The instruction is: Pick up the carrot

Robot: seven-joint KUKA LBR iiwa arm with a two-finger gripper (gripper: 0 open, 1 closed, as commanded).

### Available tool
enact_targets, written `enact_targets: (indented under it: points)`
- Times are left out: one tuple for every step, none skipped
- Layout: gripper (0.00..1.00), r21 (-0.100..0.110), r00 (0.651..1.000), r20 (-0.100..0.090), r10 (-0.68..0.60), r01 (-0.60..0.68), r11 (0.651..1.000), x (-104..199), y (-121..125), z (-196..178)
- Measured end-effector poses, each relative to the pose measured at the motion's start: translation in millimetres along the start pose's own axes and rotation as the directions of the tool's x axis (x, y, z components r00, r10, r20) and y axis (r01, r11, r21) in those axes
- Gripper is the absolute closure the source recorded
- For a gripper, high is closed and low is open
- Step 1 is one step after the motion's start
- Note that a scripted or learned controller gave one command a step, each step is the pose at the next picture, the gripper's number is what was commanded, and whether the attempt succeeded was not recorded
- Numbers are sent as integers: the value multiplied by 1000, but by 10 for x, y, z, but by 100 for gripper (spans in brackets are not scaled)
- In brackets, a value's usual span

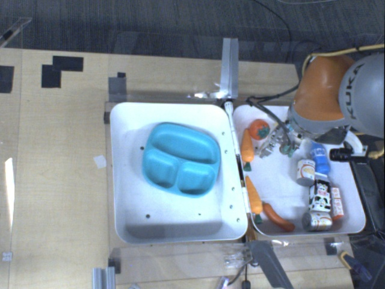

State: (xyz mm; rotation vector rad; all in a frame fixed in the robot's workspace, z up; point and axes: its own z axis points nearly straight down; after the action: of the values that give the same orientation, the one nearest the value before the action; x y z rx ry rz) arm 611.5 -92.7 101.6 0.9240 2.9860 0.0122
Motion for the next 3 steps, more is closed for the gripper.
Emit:
enact_targets:
  points:
    - [100, -5, 1000, 6, -1, 1, 1000, -14, 31, -117]
    - [100, 3, 900, -2, -435, 435, 900, 61, -15, 112]
    - [100, 2, 549, 0, -836, 836, 549, 117, -214, 103]
